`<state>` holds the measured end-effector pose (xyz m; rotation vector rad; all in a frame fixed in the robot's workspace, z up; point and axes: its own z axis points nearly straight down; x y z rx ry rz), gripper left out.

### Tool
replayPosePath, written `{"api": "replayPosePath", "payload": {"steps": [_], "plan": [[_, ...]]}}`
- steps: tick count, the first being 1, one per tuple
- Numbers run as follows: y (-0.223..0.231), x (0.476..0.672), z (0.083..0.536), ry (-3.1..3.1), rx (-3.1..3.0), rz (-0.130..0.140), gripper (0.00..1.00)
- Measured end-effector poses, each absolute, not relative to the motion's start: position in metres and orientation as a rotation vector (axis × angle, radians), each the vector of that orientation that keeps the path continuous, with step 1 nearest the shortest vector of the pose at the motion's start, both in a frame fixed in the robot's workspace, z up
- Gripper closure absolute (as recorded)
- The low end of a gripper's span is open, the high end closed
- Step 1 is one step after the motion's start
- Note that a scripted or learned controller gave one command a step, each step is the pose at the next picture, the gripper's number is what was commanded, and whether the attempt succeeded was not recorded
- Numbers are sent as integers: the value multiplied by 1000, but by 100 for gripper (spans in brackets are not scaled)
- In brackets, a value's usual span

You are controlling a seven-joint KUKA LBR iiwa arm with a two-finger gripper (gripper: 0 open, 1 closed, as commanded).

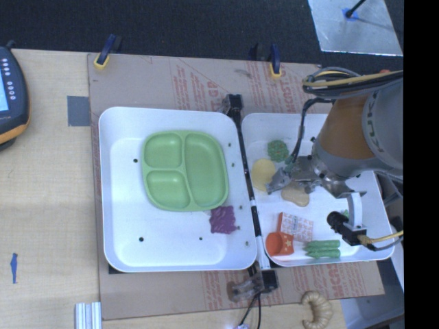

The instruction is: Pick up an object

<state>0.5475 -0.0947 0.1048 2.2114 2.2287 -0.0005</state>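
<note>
Glossy white plastic bins (116,184), matt green plastic plate (185,170)

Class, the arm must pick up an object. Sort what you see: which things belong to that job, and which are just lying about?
Belong to the job:
gripper
yellow piece
tan piece
green bumpy ball
red piece
green beans
purple piece

Lying about:
green divided plate
handheld controller
blue clamp

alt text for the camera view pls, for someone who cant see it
A grey and orange robot arm reaches from the right into the right white bin, its gripper low among small toy foods beside a pale yellow piece. The left white bin holds a green divided plate and a purple piece.
</note>
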Motion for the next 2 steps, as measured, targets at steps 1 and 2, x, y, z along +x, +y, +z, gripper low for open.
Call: {"api": "replayPosePath", "payload": {"steps": [1,2], "plan": [[-122,560,101,2222,2220,-2,0],[-121,560,112,2226,2218,-3,100]]}}
